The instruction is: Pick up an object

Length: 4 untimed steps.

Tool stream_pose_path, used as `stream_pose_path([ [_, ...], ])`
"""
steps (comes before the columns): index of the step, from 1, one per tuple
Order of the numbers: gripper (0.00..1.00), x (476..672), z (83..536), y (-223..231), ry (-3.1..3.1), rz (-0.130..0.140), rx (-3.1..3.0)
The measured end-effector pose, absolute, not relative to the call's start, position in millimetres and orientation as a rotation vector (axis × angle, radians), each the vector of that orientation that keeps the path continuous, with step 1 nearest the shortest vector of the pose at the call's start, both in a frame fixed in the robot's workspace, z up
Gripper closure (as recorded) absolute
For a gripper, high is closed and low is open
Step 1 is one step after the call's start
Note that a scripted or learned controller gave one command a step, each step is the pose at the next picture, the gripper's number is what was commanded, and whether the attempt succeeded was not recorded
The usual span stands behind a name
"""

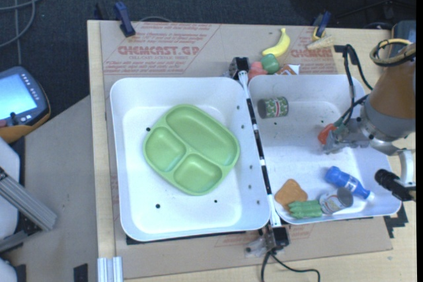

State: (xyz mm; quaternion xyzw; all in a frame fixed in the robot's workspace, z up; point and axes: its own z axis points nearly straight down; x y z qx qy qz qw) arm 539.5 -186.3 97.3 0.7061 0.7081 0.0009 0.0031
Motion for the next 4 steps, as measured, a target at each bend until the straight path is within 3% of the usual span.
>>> stream_pose_path([
  [1, 0.00, 536.9, 97.0, -186.1, 2.221, 0.000, 2.220],
  [2, 0.00, 602.4, 84.2, -162.7, 2.224, 0.005, 2.211],
  [3, 1.00, 600.0, 95.3, -164.9, 2.221, 0.002, 2.215],
  [4, 1.00, 663.8, 84.5, -128.3, 2.224, 0.006, 2.210],
])
